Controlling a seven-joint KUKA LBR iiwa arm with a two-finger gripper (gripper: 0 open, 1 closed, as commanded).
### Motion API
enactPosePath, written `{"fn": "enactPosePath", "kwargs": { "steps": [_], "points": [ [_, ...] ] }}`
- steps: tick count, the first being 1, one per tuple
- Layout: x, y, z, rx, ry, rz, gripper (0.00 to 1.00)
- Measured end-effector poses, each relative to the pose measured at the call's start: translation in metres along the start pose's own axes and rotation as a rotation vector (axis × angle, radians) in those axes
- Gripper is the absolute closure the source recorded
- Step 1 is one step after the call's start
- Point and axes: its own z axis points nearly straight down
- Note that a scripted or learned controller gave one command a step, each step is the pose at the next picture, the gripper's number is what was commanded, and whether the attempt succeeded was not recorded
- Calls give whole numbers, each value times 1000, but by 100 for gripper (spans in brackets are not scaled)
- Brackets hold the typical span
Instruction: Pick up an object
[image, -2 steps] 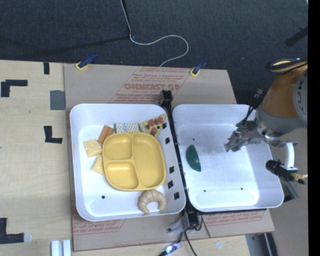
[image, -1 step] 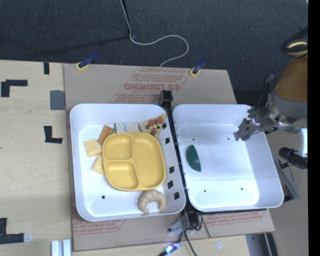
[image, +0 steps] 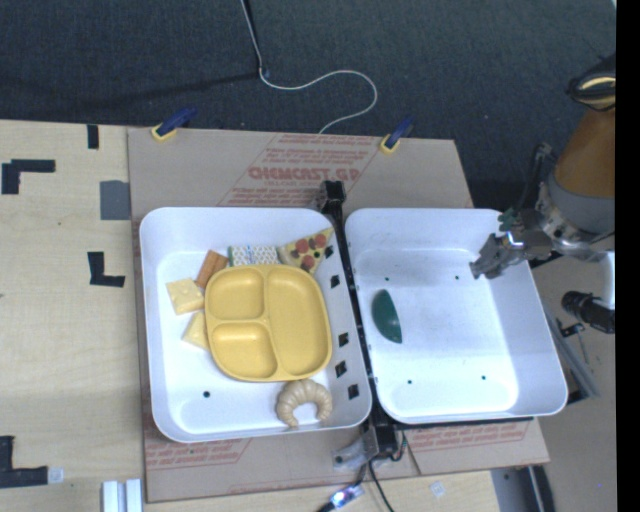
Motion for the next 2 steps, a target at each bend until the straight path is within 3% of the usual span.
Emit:
{"fn": "enactPosePath", "kwargs": {
  "steps": [2],
  "points": [
    [104, -40, 9, 3, 0, -2, 100]
  ]
}}
